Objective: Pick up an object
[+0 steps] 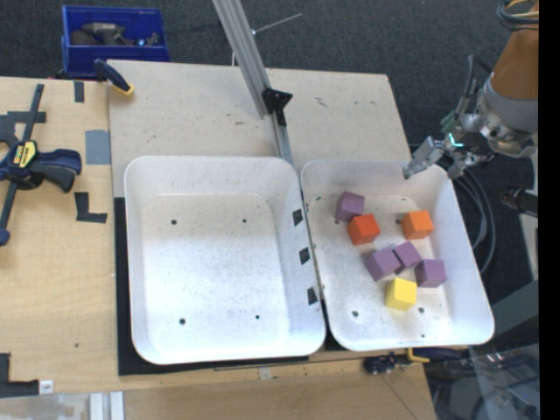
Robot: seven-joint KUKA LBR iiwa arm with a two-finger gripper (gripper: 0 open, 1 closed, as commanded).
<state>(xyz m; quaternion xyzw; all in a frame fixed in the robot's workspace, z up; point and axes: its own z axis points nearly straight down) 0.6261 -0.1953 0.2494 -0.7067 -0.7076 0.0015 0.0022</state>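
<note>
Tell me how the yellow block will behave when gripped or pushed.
The yellow block looks like a matte cube, so it likely slides instead of rolling. Its flat faces should suit the gripper. A purple block sits close, so a push would probably nudge it.

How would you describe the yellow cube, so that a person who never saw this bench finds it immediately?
Look at the right white bin, the one that holds the small cubes. The yellow cube is the cube nearest the bin's front edge, just below the three purple cubes. It is the only yellow one; the others are purple or orange.
</note>
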